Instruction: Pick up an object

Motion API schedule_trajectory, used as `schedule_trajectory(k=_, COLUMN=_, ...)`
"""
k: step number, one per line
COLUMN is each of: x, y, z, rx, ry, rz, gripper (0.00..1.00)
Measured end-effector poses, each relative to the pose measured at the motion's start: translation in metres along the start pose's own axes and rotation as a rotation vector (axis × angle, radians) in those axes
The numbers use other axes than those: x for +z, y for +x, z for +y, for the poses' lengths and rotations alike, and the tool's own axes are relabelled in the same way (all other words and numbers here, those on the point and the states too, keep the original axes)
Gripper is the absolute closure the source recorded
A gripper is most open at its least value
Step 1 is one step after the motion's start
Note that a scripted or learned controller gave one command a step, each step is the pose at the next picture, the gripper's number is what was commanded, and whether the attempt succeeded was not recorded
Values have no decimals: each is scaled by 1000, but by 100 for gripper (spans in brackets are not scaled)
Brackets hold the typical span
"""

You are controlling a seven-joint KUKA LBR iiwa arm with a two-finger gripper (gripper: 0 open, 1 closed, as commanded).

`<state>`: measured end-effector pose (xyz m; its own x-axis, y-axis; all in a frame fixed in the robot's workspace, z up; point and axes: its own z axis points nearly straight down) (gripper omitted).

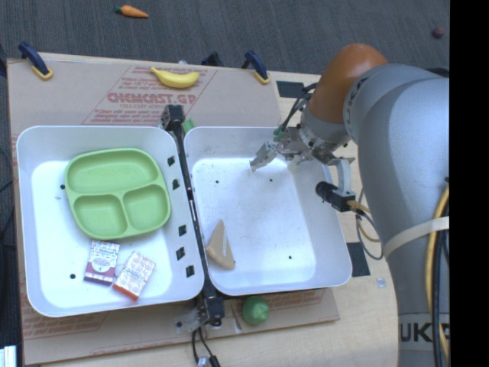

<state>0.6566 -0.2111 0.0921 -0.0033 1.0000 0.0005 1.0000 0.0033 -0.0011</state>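
We find the gripper (pixel 263 159) poised over the far end of the right bin (pixel 328 262), its fingers looking slightly parted with nothing between them, though they are small in this view and we judge that loosely. It sits high in the bin, near the back wall, likely because the arm (pixel 397 128) reaches in from the right and starts its descent from there.

The nearest thing to pick is the tan wedge (pixel 219 247), lying flat against the left wall of the same bin, well apart from the gripper; hugging the divider, we expect it leaves little room for a finger on that side.

Across the divider, the left bin (pixel 30 281) holds a green tray (pixel 118 191) and two small packets (pixel 118 270) side by side near its front.

Outside the bins, a banana (pixel 176 76) rests on the cardboard and a green ball (pixel 256 310) at the front edge.
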Motion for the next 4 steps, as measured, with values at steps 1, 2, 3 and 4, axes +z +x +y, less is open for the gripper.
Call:
schedule_trajectory(k=1, x=0, y=49, z=0, rx=-3, ry=2, rz=0, gripper=0)
schedule_trajectory(k=2, x=-10, y=49, z=1, rx=-6, ry=4, rz=0, gripper=100)
schedule_trajectory(k=3, x=-10, y=49, z=0, rx=-6, ry=4, rz=0, gripper=0)
schedule_trajectory(k=4, x=0, y=1, z=0, rx=0, ry=0, rz=0, gripper=0)
